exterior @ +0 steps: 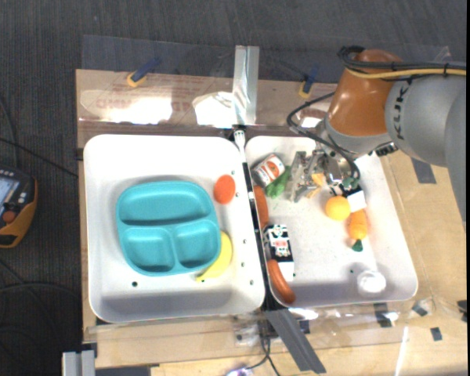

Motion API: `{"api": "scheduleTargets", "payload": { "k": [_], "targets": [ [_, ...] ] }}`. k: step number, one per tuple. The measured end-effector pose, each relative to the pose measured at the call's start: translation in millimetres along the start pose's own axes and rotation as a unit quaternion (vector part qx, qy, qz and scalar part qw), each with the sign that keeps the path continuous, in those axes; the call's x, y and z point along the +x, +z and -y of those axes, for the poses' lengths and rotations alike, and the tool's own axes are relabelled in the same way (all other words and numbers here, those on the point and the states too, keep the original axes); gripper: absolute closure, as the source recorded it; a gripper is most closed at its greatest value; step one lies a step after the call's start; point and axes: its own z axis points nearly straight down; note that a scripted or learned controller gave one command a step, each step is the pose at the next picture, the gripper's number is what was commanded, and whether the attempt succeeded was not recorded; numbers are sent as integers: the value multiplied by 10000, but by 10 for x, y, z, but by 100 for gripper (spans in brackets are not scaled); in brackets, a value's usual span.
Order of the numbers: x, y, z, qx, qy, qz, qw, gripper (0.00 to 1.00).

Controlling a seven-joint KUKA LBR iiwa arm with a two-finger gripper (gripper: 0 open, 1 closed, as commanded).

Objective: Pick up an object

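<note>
I see the gripper [304, 177] low in the right bin [392, 241] among small items — fingers apart. Hot dog [271, 249] lies lengthwise along its left wall. Left bin [102, 233] — teal tray [169, 225], banana [217, 263].

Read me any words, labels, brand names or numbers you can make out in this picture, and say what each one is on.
None of the text here can be read.
Small can in the right bin: printed label, too blurred to read.
Black and white carton: markings too small to read.
Handheld screen on the floor, left: lit display, nothing legible.
Cardboard behind the bins: faint red printing, washed out by glare.
</note>
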Motion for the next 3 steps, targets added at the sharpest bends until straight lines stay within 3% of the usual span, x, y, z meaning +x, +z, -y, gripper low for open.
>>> {"api": "scheduleTargets", "payload": {
  "k": [1,2,3],
  "targets": [
    [-173,-1785,220,-12,727,-63,9973,100],
    [52,-451,-142,-25,-718,-81,9974,100],
    [723,-17,-249,2,-1174,0,9931,100]
  ]
}}
